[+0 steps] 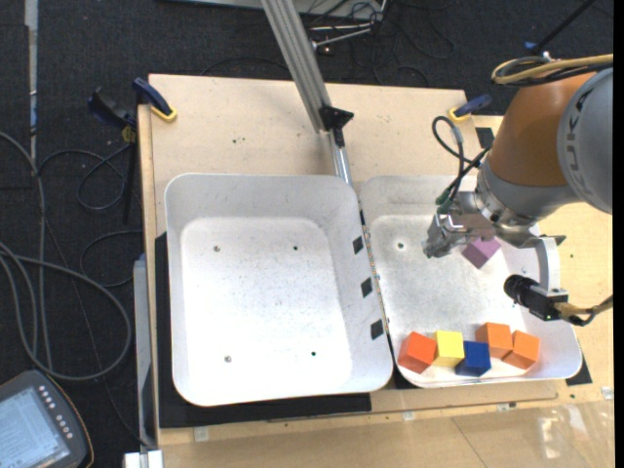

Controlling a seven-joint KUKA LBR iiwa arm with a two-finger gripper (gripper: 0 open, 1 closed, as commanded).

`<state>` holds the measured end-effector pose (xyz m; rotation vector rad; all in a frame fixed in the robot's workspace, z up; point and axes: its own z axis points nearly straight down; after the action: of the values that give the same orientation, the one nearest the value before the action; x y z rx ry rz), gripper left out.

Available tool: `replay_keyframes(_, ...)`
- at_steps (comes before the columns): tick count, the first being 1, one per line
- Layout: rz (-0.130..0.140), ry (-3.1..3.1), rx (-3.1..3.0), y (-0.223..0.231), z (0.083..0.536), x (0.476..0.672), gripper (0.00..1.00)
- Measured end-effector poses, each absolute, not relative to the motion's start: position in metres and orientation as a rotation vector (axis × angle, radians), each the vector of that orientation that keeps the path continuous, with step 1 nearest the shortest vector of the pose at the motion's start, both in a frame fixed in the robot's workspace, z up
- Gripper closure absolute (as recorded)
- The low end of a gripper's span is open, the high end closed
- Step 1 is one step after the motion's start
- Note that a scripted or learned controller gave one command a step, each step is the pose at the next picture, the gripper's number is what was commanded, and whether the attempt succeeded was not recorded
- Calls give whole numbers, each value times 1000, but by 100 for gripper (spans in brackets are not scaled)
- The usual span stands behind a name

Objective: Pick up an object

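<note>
Bench (253, 115) front edge nearest; left bin (195, 261) beside right bin (390, 261). Arm (546, 144) lifted over right bin. Gripper (458, 242) seemingly clenched on purple block (481, 253), raised; contact partly hidden. Five blocks (468, 349) huddle against near wall.

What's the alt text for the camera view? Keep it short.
A grey-and-orange robot arm reaches from the right over the right bin, its gripper beside a purple block. Orange, yellow and blue blocks cluster along that bin's near edge.
</note>
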<state>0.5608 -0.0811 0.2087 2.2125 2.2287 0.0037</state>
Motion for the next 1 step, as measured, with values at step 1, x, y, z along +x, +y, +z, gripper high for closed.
replay_keyframes(1,5,2230,2212,-25,222,574,100)
